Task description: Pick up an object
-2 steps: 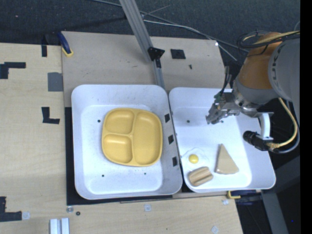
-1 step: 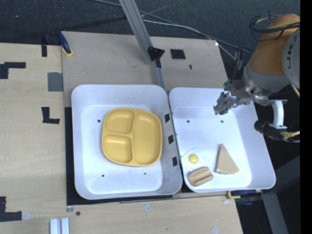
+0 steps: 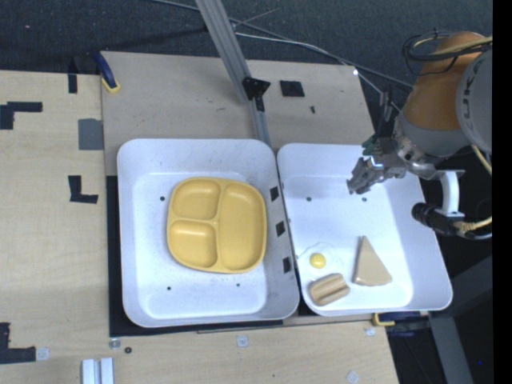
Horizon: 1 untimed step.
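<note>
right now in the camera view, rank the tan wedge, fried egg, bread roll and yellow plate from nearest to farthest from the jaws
1. Tan wedge, right bin, below the gripper.
2. Fried egg, same bin, lower left; close to the wedge's distance, so a loose call.
3. Bread roll, at the right bin's front edge.
4. Yellow plate, in the left bin.

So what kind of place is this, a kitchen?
Probably a robot lab, not a kitchen. A robot arm's gripper hangs over two white bins on a taped wooden bench, and the food looks like toys: a fried egg and a yellow plate.
</note>
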Available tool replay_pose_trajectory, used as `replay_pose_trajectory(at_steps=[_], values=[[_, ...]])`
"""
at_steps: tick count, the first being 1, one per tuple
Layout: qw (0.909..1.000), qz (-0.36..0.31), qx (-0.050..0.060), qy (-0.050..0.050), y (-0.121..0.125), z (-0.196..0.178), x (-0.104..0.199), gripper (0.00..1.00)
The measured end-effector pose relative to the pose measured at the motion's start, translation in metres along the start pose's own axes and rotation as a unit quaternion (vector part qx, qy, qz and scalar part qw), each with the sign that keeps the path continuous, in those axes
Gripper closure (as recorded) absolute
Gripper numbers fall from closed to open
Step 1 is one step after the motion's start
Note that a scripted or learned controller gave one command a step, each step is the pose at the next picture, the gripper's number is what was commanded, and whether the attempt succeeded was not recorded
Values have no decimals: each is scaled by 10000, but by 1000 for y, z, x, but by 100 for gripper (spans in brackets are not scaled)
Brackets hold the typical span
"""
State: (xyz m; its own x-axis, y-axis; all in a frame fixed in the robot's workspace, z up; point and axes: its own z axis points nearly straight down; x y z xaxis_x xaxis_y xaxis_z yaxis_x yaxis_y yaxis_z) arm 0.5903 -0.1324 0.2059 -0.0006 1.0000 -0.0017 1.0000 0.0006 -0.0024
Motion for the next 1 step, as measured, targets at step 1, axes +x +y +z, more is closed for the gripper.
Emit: replay_pose_trajectory(at_steps=[1], values=[[10000,-23,0,11,9,7,50,100]])
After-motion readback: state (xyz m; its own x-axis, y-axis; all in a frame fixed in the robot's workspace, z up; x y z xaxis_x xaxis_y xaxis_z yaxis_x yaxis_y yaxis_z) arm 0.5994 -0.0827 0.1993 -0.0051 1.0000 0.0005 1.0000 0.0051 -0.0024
